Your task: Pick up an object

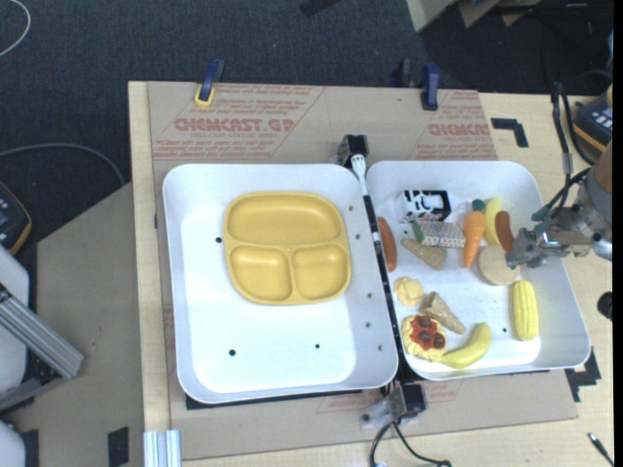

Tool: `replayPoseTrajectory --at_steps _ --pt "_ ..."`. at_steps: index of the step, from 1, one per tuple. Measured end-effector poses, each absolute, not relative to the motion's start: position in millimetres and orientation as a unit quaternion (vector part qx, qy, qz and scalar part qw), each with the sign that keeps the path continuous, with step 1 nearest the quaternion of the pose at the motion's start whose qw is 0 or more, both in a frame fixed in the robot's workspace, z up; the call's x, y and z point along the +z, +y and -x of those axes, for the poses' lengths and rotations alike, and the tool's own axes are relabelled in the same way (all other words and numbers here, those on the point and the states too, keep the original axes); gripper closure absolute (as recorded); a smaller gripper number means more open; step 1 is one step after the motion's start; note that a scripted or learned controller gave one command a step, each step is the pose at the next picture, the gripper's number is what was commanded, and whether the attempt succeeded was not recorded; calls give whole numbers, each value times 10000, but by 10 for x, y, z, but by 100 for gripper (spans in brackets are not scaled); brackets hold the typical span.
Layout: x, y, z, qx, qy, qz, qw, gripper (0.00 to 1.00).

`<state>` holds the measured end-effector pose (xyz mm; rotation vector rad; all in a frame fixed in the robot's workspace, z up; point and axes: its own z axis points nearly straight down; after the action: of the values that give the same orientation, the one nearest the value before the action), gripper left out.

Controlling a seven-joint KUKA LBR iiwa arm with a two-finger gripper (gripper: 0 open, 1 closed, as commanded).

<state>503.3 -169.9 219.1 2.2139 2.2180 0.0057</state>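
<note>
Camera view: the gripper [529, 244] hangs low over the right bin [555, 350], at its right side, just above a tan round piece [494, 268]. A corn cob [524, 309] lies just below it, long axis running up-down. How the jaws stand cannot be told.

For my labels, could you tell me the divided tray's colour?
Yellow; the divided tray shows in the camera view.

I work in a robotics lab: my bench is a cardboard sheet [292, 115] clamped to a table over dark carpet [78, 56], with two white bins [195, 290], loose cables [409, 446], and aluminium framing [34, 334] alongside.
</note>
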Motion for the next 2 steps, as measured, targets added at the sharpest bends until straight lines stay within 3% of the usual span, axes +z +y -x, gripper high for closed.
replayPoseTrajectory --at_steps 1,2 --pt "2252 -1700 -5041 5 7076 -7066 20 100" --pt "2288 -1088 -5206 14 7095 -7047 12 100"
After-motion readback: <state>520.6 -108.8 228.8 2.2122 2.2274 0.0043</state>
